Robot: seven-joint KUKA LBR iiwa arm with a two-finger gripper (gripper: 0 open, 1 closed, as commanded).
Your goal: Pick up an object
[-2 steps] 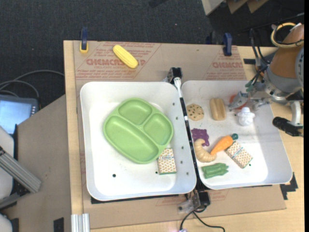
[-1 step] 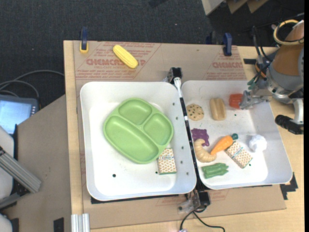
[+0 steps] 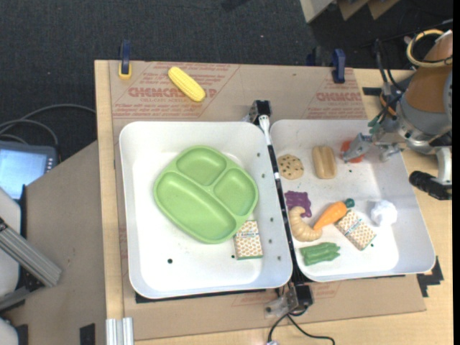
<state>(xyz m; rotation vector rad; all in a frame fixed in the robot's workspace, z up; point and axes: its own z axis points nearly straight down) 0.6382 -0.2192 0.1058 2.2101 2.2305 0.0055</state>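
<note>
Two white bins are seen side by side; landmark: right bin (image 3: 402, 264). Gripper (image 3: 357, 148) sits at its upper right; finger state can't be told. Nearest item: 1 bread roll (image 3: 325, 162), just left of gripper, long axis running top to bottom. Also inside: 1 cookie (image 3: 290, 167), 1 carrot (image 3: 333, 213) lying diagonally, 1 patterned box (image 3: 356, 230), 1 green veg (image 3: 319, 253). Left of it: 1 green plate (image 3: 205, 192), 1 more box (image 3: 249, 240). Up-left, on bench: 1 corn cob (image 3: 186, 84).

Grey arm with orange band seen at the right edge, wrist angled leftward, gripper (image 3: 357, 149) held low, finger state obscured by blur.
</note>
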